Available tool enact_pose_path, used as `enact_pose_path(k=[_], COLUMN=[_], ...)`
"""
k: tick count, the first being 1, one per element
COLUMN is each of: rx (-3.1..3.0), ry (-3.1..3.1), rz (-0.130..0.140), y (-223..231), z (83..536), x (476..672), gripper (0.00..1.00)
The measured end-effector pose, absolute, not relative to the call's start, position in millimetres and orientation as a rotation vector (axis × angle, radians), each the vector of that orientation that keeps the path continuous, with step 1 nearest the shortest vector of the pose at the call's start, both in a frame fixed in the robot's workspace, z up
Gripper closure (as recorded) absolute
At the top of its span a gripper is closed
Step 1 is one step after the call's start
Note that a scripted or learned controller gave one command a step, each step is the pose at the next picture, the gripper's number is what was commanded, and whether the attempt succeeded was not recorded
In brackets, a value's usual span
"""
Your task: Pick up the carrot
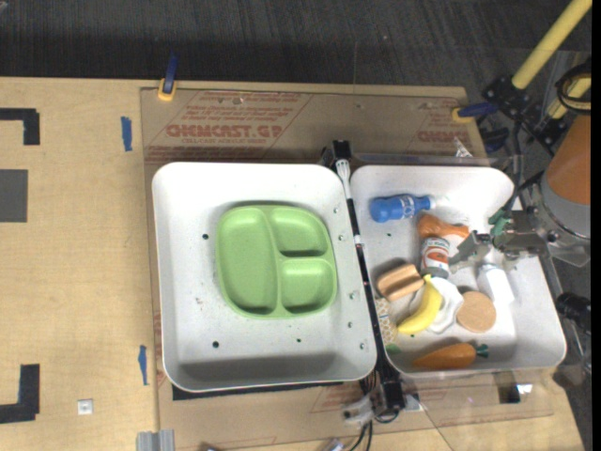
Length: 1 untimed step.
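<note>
Carrot, orange and tapered (pixel 445 355), lay at the right white bin's (pixel 540 332) lower edge; the hand (pixel 488 240) hovered right of centre, its grip impossible to tell.

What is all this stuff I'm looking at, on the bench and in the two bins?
Left bin: one, white, holds the plate.
Divided plate: one, green, three compartments, middle of left bin.
Right bin: one, white, holds the small items.
Bottle: one, blue, far end of right bin.
Carrot: one, orange, near edge of right bin.
Banana: one, yellow, middle of right bin.
Bread roll: one, brown, left of banana.
Round disc: one, tan, right of banana.
Pincer: one, grey, over right bin, away from the carrot.
</note>
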State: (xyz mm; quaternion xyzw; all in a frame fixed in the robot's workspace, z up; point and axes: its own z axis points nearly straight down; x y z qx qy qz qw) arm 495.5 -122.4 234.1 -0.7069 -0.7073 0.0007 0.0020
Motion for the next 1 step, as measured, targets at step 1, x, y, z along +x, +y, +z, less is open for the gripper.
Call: enact_pose_path(k=[1], rx=[-2.310], ry=[-2.133], rz=[-0.001], y=[-108.3], z=[208.4], x=[552.6], gripper=[0.00])
